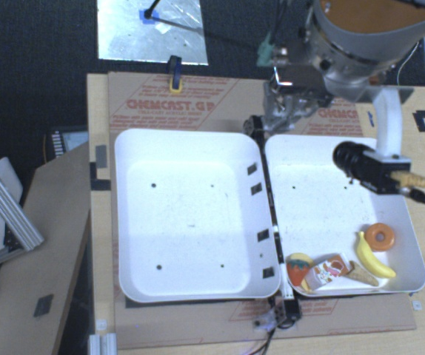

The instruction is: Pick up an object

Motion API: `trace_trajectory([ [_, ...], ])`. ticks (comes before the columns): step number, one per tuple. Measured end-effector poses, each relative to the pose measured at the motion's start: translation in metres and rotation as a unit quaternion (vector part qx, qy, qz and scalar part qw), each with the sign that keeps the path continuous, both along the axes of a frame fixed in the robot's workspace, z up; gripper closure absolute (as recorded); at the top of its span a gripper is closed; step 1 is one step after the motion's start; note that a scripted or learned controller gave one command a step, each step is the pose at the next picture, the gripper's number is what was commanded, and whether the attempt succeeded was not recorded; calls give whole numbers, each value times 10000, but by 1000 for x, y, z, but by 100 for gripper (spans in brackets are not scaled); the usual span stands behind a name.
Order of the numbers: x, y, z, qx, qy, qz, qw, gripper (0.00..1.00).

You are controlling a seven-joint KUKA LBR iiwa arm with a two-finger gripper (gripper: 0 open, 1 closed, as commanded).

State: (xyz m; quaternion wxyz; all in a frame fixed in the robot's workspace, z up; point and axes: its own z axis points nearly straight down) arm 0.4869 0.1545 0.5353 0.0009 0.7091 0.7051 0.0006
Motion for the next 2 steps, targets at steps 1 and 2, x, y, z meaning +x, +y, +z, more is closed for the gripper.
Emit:
trace_trajectory([
  [1, -1, 59, -1, 16, 3, 71, 10000, 100],
  [2, 0, 2, 0, 4, 0, 9, 10000, 100],
])
